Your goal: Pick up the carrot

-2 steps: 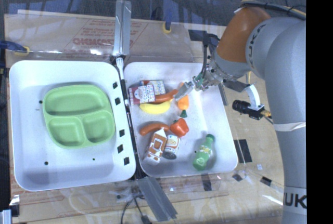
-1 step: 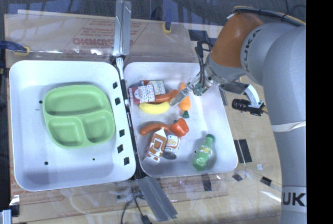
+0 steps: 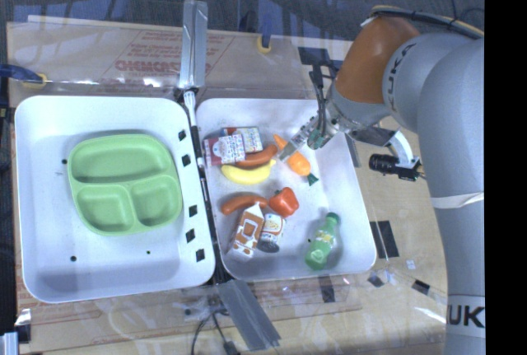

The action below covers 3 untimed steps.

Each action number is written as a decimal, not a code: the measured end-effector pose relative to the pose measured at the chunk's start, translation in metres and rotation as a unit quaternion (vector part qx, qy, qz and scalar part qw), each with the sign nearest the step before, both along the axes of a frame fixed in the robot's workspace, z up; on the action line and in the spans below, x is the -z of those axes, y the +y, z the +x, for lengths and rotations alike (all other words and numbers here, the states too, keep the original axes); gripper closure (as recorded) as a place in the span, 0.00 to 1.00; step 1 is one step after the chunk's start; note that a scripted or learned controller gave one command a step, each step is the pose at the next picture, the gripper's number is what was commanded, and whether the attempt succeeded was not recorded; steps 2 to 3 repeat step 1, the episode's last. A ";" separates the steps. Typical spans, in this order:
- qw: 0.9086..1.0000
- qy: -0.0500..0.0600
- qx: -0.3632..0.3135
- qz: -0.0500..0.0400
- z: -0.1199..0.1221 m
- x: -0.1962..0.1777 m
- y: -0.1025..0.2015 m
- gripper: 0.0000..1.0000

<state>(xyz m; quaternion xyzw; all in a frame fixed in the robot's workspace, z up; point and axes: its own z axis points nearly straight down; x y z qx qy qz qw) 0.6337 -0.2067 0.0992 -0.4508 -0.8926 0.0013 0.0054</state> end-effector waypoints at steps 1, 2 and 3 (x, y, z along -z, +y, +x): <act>1.000 -0.004 -0.011 -0.001 0.011 -0.121 0.081 1.00; 1.000 -0.004 -0.011 -0.001 0.011 -0.121 0.081 1.00; 1.000 -0.004 -0.011 -0.001 0.011 -0.121 0.081 1.00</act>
